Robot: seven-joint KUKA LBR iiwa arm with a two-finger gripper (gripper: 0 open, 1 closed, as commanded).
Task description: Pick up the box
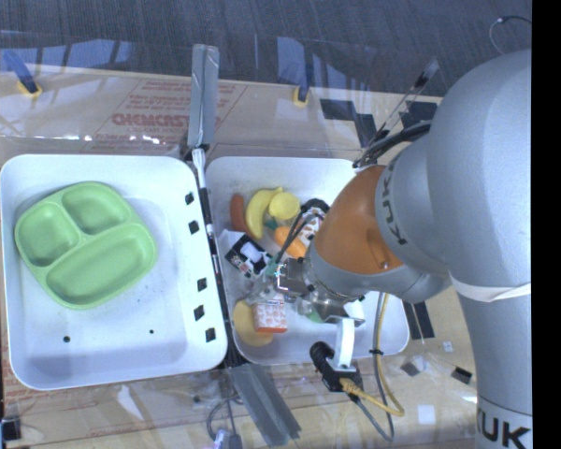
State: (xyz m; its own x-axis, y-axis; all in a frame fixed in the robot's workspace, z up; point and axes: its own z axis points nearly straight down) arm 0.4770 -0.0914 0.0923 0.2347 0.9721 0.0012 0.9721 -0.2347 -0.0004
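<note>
The small orange-and-white box (272, 315) lay near the front of the right bin (355, 168), against a round yellow piece (247, 324). The gripper (282, 281) hung just above it; whether it gripped anything could not be told. A close there risked nudging the box aside or snagging the yellow fruit (269, 210) and black-and-white item (246, 254) behind.

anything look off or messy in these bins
Nothing looks spilled or broken. The right bin is a crowded jumble: the box lies against a yellow piece, close under the arm. The green plate sits askew in the left bin.
</note>
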